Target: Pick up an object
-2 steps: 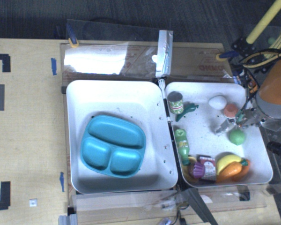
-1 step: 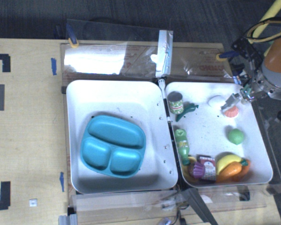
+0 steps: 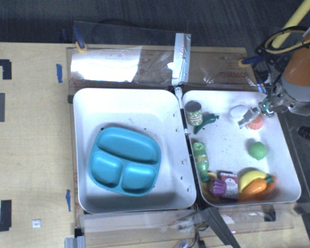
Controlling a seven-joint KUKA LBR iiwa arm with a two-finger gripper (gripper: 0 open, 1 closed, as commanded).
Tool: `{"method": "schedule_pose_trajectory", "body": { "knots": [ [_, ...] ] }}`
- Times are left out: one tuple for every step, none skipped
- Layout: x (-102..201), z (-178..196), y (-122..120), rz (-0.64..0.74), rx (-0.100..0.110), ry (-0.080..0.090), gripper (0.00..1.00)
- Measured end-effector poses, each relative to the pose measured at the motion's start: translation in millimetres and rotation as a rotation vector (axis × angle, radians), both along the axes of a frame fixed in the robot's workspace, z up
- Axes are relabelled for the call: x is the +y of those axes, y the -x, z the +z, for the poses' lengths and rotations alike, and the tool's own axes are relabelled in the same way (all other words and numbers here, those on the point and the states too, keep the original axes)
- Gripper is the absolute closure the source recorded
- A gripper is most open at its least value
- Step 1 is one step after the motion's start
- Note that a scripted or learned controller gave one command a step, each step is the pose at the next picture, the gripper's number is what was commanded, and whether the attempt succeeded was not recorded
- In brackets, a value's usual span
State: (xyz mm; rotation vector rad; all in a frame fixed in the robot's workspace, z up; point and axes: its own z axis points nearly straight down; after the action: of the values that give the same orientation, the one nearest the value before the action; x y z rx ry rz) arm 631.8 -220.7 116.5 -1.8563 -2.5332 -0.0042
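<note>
Currently: gripper [image 3: 250,117] low at far right of right bin [image 3: 284,138] | fingers: cannot tell if open or closed | target: orange-red piece [image 3: 256,123] touching gripper, white item [image 3: 237,111] just left | advice: centre over one object before closing.

One fixed camera above the bench, looking down at a slant, both white bins [image 3: 182,154] in frame

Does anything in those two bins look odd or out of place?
Nothing looks spilled or broken. The blue tray lies askew in the left bin, and the toy food is heaped in the right bin's near corner, banana on carrot.
</note>
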Motion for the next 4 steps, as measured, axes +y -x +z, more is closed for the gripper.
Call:
{"method": "schedule_pose_trajectory", "body": {
  "knots": [
    [7.9,-17.7,-19.2,0.041,-0.001,0.001,0.00],
    [8.9,-27.7,9.9,-0.151,-0.006,-0.011,0.00],
    [4.2,-16.0,9.7,-0.154,-0.011,-0.002,1.00],
    [15.6,23.9,-10.1,-0.438,-0.005,0.004,1.00]
  ]
}}
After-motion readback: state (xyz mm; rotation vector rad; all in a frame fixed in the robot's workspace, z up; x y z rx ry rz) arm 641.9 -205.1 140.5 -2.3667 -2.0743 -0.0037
